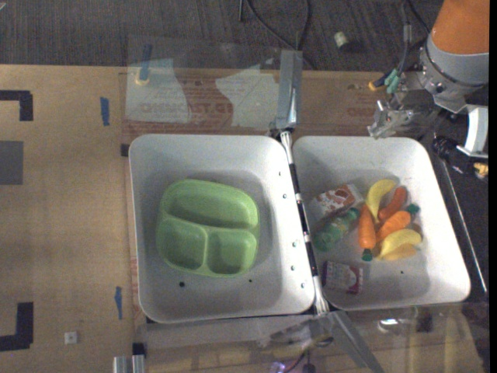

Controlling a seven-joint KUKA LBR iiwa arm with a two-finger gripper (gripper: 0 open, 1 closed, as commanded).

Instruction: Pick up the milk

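Two small cartons lie in the right bin (443,278). One is white with orange-red print (337,199) near the bin's left wall. The other is white with pink-red print (343,277) near the front left corner. I cannot tell which of them is the milk. My gripper (386,124) hangs over the bin's back rim at the upper right, well apart from both cartons, with nothing visibly in it.
A green bottle (335,229), three orange carrots (367,235) and two yellow bananas (378,195) crowd the right bin's middle. The left bin (147,169) holds a green divided plate (207,226). A metal rail (299,231) separates the bins.
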